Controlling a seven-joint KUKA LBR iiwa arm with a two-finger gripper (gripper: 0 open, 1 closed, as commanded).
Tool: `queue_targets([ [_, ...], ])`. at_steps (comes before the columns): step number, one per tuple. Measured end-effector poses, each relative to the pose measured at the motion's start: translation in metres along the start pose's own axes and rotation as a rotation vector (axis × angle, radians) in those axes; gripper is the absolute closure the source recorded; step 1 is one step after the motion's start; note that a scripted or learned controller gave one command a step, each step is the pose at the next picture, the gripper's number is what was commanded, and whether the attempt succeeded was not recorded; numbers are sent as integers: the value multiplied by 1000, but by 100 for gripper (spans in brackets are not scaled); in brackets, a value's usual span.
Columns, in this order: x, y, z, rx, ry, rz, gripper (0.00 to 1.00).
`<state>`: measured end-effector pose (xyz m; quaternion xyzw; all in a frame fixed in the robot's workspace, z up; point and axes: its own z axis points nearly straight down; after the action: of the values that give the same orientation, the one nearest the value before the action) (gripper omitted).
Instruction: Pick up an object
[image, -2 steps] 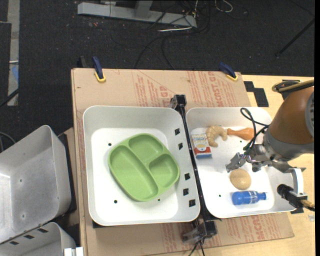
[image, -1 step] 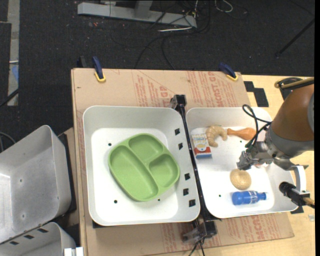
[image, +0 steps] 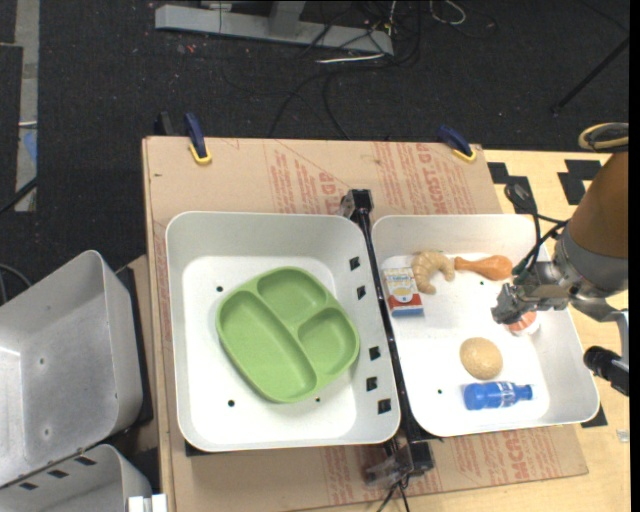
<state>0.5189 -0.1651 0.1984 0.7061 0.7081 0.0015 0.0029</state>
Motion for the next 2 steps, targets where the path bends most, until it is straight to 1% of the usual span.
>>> queue_targets([
  [1,-4,6,-61,0,-1,-1,100],
  [2,-4,7,-74,4,1,0,100],
])
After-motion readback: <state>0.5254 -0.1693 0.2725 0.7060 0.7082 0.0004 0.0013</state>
